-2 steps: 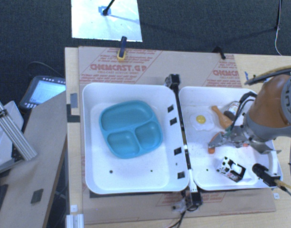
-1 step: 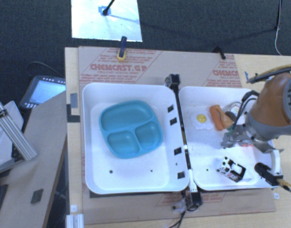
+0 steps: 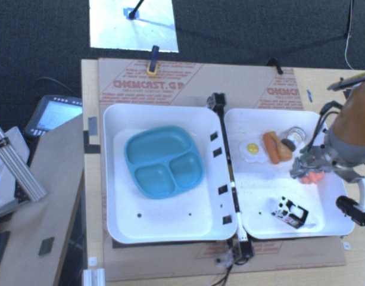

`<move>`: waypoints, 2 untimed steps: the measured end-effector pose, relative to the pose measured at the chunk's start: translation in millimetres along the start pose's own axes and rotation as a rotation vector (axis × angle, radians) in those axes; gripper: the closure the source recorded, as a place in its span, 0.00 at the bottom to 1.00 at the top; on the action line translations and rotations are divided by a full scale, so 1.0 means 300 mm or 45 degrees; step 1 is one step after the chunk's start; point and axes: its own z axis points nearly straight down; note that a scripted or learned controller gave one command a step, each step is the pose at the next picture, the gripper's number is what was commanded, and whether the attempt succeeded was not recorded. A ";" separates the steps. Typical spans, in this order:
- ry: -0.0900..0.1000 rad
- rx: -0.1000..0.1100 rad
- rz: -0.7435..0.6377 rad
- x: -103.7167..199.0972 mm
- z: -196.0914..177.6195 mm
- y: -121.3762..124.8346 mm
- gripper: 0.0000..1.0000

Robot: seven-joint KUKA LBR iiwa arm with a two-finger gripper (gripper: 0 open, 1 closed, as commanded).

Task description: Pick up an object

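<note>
The gripper [image 3: 305, 170] is hovering low in the right bin [image 3: 262, 222] over a small red object [image 3: 314, 177] — just right of the hot dog [image 3: 276, 147] — jaw state unclear.

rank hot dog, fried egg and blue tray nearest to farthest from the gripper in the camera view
Measured from the gripper:
1. hot dog, just up and left, right bin.
2. fried egg, further left, same bin.
3. blue tray, far left, left bin.
</note>
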 end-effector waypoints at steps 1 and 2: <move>0.001 0.000 -0.005 0.012 -0.152 -0.008 1.00; 0.000 -0.003 -0.006 0.022 -0.363 -0.013 1.00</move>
